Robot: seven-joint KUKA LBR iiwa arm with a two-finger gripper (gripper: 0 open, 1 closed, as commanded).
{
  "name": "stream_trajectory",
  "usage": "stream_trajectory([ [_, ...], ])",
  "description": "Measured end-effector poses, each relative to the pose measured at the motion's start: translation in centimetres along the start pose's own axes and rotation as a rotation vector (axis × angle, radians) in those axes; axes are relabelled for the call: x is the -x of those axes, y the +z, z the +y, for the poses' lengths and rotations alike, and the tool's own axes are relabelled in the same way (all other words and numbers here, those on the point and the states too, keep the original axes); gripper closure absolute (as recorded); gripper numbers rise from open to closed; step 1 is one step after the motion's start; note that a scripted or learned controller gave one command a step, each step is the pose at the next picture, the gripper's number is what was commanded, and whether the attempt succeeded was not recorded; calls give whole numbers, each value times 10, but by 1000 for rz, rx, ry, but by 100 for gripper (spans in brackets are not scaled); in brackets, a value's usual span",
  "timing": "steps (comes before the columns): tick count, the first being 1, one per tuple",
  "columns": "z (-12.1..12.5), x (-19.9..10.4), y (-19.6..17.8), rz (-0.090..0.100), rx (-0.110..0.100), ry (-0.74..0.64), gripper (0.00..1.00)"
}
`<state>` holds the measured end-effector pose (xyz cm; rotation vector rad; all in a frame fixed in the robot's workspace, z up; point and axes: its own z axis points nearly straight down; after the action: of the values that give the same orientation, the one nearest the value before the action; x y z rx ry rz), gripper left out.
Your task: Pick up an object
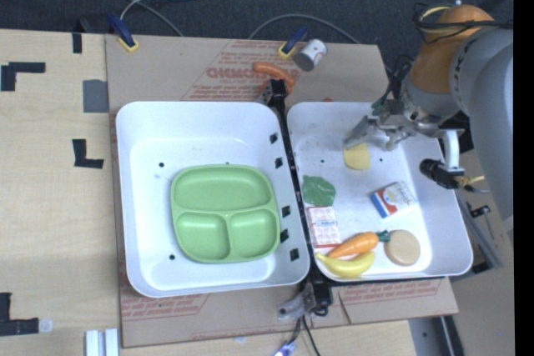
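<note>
cardboard-topped bench (167, 71) on dark carpet, two white bins side by side. left bin (138, 129) at centre frame, carrying a green divided tray (224, 210). right bin (434, 263) crowded: pale yellow block (357, 157) toward its upper middle, green leaf piece (318, 190) and small printed packet (322, 225) by the divider, red-and-white carton (392, 198), carrot (356, 244) lying on banana (346, 265), tan round disc (403, 248) at lower right. gripper (373, 132) low over the bin's upper part, just above the yellow block; fingers spread or closed, cannot tell. likely target: that block. best done by centring squarely over it, descending straight, closing firmly before lifting, keeping clear of the bin wall.
</note>
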<state>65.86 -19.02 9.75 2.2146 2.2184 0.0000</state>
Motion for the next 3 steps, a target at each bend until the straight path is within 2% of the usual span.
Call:
stream_trajectory([
  [1, 4, -28, 11, 2, -2, 0, 0],
  [2, 5, -27, 0, 1, 0, -1, 100],
  [3, 5, -27, 0, 1, -1, -1, 0],
])
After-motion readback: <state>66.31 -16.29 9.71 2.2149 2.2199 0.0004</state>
